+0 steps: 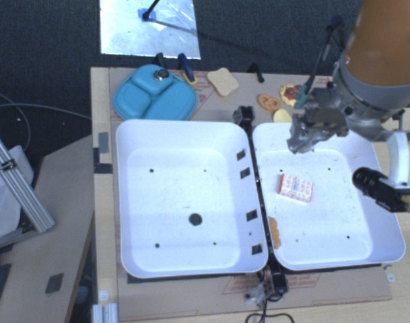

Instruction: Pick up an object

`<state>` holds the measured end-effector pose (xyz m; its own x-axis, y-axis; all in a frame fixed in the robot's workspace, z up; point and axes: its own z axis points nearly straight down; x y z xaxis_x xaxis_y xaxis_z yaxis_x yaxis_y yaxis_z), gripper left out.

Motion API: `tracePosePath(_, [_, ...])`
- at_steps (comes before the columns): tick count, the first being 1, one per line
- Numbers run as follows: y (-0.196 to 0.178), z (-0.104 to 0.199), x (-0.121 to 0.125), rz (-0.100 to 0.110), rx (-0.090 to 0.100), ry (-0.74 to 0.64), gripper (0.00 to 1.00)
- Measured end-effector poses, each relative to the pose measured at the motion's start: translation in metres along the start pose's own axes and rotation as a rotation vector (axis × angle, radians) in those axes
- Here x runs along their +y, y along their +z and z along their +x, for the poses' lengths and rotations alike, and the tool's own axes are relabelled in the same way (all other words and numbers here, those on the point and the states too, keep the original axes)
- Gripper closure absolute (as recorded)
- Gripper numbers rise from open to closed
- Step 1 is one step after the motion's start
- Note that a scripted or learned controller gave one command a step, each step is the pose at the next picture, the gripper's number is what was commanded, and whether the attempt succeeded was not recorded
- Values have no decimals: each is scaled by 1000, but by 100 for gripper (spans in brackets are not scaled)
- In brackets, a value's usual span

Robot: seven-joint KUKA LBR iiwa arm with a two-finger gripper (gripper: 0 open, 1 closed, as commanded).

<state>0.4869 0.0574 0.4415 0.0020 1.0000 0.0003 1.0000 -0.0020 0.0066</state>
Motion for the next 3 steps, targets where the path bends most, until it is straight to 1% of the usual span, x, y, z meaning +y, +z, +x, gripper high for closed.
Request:
tracePosePath(1, [31,-69,0,5,-2,4,100])
tracePosePath(2, [100,1,-1,11,1,-12,100])
tracePosePath(3, [24,-8,0,-5,1,-6,100])
